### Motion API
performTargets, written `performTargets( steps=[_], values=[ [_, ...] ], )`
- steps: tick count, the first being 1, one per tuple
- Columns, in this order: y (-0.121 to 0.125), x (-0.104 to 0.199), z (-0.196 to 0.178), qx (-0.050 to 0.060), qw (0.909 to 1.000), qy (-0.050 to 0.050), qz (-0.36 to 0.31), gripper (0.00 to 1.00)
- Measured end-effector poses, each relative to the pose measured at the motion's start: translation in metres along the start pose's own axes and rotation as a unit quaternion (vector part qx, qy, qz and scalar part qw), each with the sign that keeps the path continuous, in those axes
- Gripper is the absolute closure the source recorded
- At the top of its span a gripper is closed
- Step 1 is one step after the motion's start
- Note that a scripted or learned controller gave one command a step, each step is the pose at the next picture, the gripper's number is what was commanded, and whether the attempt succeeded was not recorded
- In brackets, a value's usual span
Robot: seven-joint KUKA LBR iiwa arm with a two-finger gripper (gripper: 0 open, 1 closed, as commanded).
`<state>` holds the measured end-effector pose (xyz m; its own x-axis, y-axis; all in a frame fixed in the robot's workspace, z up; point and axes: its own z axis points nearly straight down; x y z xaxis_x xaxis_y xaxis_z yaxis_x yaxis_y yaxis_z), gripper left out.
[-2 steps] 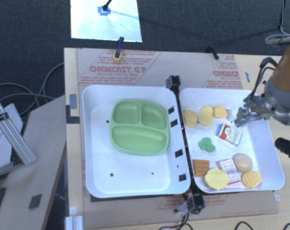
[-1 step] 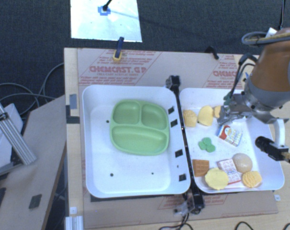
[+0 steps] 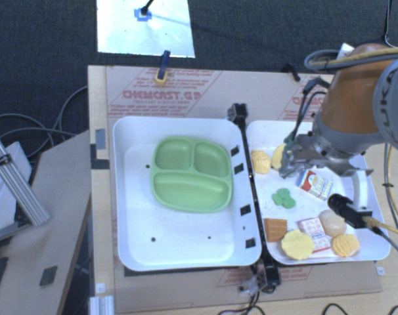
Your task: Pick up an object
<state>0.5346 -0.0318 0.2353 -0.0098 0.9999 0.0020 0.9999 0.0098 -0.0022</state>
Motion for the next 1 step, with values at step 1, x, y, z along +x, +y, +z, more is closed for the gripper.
performTargets(
  steps=[1],
  values=[
    [0.0003,0.0577,0.0161,0.0,1.0,0.0,0.0,1.0]
  ],
)
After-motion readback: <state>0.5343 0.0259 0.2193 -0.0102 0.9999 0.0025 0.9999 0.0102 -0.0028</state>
